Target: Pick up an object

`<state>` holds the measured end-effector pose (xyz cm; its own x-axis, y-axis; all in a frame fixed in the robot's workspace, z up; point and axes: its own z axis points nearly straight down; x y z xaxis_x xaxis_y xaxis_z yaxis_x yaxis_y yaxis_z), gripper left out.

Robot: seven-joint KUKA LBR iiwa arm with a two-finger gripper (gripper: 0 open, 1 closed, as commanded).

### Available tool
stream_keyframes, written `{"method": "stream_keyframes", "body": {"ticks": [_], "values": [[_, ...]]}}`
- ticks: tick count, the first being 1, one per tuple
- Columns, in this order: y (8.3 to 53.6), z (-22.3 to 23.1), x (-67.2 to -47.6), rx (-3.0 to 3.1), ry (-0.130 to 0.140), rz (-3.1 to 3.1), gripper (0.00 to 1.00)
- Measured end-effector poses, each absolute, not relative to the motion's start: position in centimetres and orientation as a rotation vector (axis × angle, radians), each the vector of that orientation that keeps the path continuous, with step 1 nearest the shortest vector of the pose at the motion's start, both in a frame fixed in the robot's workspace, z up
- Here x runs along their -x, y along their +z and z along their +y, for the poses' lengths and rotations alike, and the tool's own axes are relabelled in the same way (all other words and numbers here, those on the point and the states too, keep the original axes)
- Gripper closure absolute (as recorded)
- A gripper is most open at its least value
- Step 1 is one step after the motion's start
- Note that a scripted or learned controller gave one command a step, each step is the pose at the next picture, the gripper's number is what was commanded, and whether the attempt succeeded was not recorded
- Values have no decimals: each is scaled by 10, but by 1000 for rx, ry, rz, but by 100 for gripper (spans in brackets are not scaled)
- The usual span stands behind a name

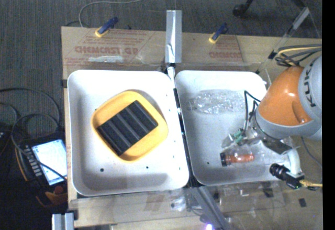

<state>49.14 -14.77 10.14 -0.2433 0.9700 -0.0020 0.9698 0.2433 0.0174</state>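
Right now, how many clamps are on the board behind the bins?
2. One clamp sits at the back left, behind the left bin; the other clamp sits behind the right bin. The arm may hide more.

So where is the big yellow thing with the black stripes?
The yellow object lies in the middle of the left bin, far from the arm, which is over the right bin.

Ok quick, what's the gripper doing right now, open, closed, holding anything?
Gripper: cannot be told; it is low in the right bin, above a small bottle.
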Motion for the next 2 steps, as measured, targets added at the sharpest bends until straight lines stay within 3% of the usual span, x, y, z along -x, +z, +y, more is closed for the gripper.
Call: {"method": "stream_keyframes", "body": {"ticks": [1,2], "values": [[231,-136,-555,-1939,-4,2467,100],[231,-137,-555,-1941,-5,2467,0]]}}
